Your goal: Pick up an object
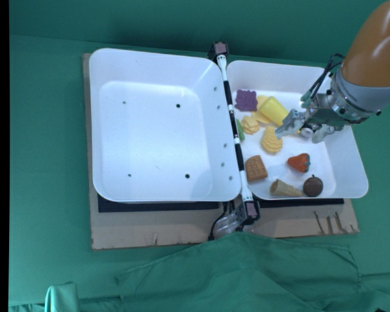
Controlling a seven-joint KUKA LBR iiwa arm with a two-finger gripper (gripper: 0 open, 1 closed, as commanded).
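1. Two white bins side by side on the green surface (45, 142); left bin (159, 125) holds no objects, right bin (341, 168) holds all the toy food.
2. Gripper (299, 127) hangs over the right bin's upper middle. Jaws: can't tell whether parted or closed; nothing seen between them.
3. Nearest candidate: yellow wedge (274, 111), just beside the gripper, toward the left bin. Its long axis runs diagonally, upper-left to lower-right.
4. Also close: yellow ridged piece (272, 140), below-left of the gripper; red strawberry-like piece (299, 162), below it.
5. Further off: purple grapes (246, 99), waffle (255, 168), cone (285, 188), brown round piece (312, 186).
6. Arm enters from the right, orange band (377, 38) high, wrist angled down and leftward into the bin.
7. Judgement: short shift left, then descent, would meet the wedge.
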